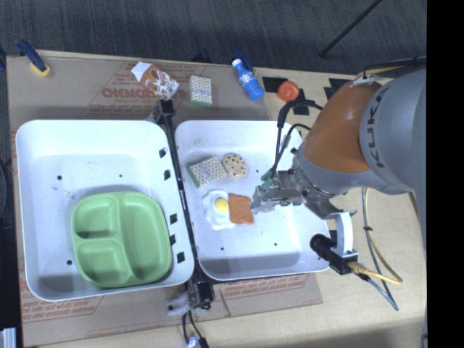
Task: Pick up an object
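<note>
**Closing in on the orange block**

Your end effector [262, 194] sits low in the right bin [290, 256], just beside the orange block [241, 209], which lies against the fried egg [217, 207]. You cannot tell its opening from here. Next, likely centre over the block before closing.

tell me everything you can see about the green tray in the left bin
The green tray is a pale green, plastic-looking plate with rounded corners and three recessed compartments: one on its upper left, one on its lower left and a long one down its right side. It lies flat, right side up, on the floor of the left bin, in the lower half, slightly turned against the bin's walls. Its lower right corner sits close to the bin's wall. Nothing lies in its compartments, and the gripper is away in the right bin.
</note>
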Controlling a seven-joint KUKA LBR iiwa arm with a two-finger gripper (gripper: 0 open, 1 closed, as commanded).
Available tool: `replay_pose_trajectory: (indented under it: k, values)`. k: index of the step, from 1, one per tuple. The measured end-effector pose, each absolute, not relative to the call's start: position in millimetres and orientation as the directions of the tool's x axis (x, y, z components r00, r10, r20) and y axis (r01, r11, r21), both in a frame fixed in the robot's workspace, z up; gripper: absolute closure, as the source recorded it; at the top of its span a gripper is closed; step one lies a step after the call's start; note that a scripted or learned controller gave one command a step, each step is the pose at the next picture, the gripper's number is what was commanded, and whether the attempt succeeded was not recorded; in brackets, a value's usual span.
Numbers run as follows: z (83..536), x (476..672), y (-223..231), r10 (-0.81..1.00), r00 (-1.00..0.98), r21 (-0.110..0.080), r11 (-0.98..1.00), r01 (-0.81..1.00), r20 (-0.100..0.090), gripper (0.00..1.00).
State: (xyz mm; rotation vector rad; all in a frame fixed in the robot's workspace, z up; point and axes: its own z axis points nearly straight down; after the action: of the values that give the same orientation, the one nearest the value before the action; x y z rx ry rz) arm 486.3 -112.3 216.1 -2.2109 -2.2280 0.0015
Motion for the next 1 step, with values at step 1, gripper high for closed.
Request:
replay_pose_trajectory:
  k: [1]
  values:
    - [216.1,486.2,-112.5,1.0,-0.007,-0.003,0.007,1.0,0.001,0.0]
